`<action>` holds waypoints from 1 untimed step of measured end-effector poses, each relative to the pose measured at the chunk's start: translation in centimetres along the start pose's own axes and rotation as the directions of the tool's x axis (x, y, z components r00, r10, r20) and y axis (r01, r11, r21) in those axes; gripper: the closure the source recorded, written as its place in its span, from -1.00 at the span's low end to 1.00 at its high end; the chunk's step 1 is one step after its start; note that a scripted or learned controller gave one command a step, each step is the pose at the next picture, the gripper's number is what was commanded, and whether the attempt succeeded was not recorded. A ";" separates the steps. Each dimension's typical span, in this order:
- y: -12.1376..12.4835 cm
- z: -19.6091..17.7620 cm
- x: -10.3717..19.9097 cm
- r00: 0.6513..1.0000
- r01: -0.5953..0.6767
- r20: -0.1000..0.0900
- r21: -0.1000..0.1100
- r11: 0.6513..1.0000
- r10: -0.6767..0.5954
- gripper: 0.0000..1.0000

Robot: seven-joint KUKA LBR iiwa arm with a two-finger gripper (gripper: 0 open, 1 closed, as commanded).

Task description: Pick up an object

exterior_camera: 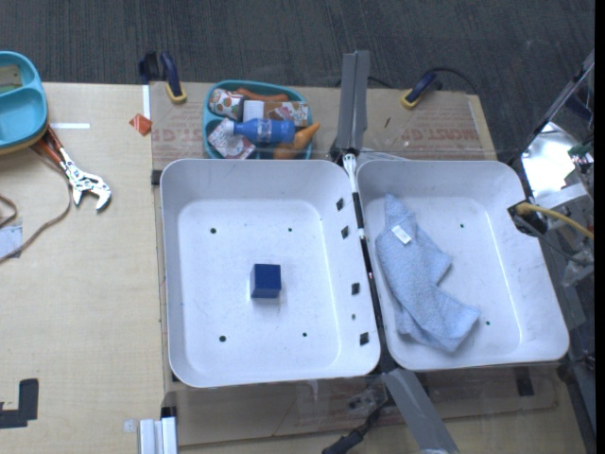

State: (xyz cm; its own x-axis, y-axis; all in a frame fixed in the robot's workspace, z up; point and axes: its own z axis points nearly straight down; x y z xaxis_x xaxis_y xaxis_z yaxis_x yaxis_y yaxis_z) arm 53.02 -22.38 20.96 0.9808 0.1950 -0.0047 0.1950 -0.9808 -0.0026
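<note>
A small blue cube (pixel 267 280) sits alone near the middle of the bin on the view's left (pixel 180 282). A crumpled pale-blue cloth (pixel 421 277) lies lengthwise in the other bin (pixel 529 291). That bin is probably nearer the end effector, which enters from the view's right. Whether the end effector is open or closed cannot be told.

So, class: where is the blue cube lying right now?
The blue cube sits near the middle of the left white bin, apart from the walls; the light-blue cloth lies in the right bin.
</note>
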 end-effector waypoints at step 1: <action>-14.0 1.6 -1.1 1.000 0.004 -0.001 -0.001 1.000 -0.004 -1.00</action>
